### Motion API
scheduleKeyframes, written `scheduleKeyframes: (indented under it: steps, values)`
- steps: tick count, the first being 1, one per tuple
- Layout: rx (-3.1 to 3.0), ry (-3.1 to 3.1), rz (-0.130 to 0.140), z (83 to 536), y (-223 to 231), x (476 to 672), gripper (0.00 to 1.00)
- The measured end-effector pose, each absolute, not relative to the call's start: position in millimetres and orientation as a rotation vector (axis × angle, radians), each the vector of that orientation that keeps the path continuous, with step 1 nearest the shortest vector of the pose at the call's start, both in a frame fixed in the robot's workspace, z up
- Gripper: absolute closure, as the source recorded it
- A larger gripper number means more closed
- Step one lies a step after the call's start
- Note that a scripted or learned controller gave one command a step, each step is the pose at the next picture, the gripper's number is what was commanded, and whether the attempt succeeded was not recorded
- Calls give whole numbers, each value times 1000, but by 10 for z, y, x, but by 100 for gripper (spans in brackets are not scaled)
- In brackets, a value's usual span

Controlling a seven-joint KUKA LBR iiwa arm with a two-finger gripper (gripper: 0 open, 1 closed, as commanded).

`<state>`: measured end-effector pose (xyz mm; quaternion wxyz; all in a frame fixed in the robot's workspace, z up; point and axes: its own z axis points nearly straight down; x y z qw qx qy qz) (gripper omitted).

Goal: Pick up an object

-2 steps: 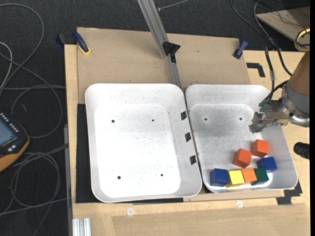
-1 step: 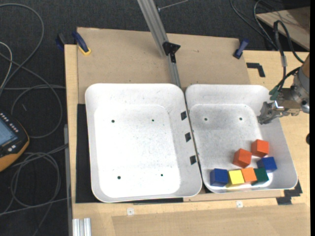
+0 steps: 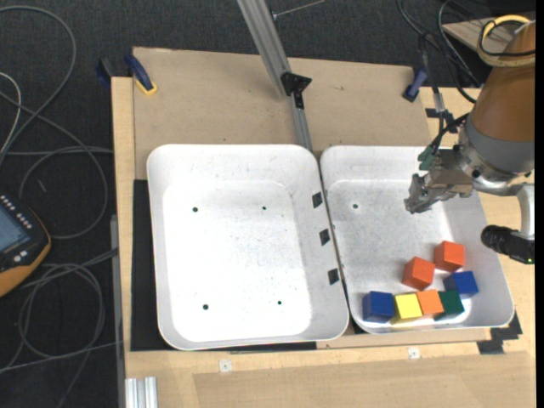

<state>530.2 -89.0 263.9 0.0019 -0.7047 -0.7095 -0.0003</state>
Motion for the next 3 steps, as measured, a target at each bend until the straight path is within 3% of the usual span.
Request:
scheduleKeyframes:
  steps: [1,3]
  values:
    - [-2213,-2229,-3,2567,-387,5506,100]
    - [-2212,-2230,-5,2489,742,5685,100]
